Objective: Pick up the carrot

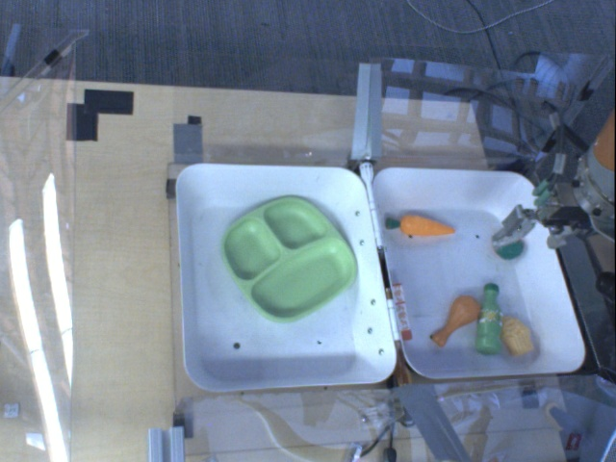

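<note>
Currently carrot [424, 226] lies flat in right bin [545, 362], upper left area, green end toward the divider. Gripper [535, 223] hovers near right wall, grasp state unclear. Best approach: travel left, centre over orange body, straddle its short width, descend vertically.

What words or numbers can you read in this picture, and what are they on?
No text here can be read.
Strip between the two white bins: red and dark marks, too small and blurred to read.
Green bottle: no label legible.
Carrot and green plate: no writing seen.
</note>
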{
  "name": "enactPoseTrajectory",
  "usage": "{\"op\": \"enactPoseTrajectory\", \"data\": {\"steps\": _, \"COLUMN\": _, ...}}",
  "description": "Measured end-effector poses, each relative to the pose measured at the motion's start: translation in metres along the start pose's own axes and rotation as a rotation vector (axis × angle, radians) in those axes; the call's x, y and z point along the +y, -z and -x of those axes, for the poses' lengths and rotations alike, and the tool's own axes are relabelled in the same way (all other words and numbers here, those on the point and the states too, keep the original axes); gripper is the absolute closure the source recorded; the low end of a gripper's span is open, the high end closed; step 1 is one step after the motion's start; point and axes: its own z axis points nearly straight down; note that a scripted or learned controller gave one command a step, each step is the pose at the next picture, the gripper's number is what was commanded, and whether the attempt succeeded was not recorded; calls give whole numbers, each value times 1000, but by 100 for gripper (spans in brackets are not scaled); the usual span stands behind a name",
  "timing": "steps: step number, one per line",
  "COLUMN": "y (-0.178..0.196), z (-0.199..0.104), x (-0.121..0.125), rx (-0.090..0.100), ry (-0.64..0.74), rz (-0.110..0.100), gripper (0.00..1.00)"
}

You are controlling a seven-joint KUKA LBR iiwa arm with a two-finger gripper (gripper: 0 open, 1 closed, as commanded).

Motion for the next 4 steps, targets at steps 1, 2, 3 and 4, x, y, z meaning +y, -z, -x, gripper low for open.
{"op": "enactPoseTrajectory", "data": {"steps": 1, "y": -105, "z": -31, "x": 80, "rx": 0, "ry": 260, "rz": 1, "gripper": 0}}
{"op": "enactPoseTrajectory", "data": {"steps": 2, "y": -174, "z": -52, "x": 136, "rx": 7, "ry": 631, "rz": -19, "gripper": 0}}
{"op": "enactPoseTrajectory", "data": {"steps": 3, "y": -162, "z": -54, "x": 141, "rx": 0, "ry": 634, "rz": 2, "gripper": 100}}
{"op": "enactPoseTrajectory", "data": {"steps": 4, "y": -75, "z": -91, "x": 141, "rx": -1, "ry": 355, "rz": 5, "gripper": 100}}
